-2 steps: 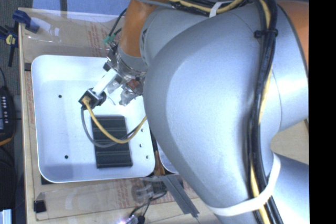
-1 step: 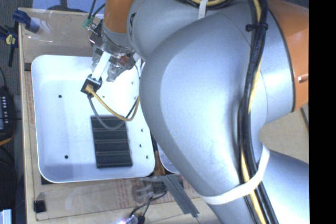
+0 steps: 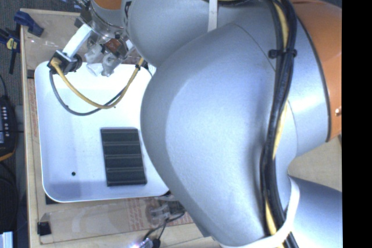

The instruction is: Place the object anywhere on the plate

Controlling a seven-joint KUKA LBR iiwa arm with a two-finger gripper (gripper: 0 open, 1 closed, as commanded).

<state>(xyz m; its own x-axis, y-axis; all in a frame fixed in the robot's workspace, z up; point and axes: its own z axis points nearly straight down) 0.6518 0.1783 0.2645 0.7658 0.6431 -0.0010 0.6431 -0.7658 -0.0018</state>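
While bent, tool above bin

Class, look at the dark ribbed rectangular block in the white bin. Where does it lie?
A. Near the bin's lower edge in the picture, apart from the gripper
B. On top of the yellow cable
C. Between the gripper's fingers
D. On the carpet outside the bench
A: the dark ribbed block lies flat on the white bin floor near its lower edge, well apart from the gripper at the bin's top.
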